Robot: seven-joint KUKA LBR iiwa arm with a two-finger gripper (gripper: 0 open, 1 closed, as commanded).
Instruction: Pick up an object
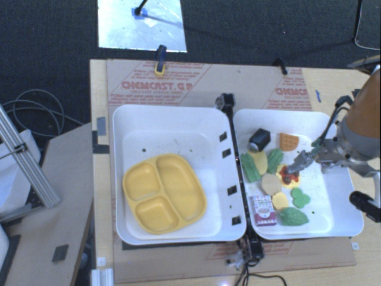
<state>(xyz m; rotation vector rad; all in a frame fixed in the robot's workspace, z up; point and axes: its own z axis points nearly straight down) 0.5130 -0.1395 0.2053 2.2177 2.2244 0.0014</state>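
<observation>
end effector (299, 161) low in right bin (339, 219), angled onto small red toy (290, 174) amid crowded play food, likely for a pick; grip state cannot be told.

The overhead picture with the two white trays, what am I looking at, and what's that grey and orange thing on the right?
That is a robot arm reaching in from the right; the camera looks down from above the bench. Its gripper hangs low over the right bin, among small toy foods: a dark can, an orange waffle, green leaves and a small red box. Whether it holds anything is unclear. The left bin holds a yellow divided plate.
</observation>
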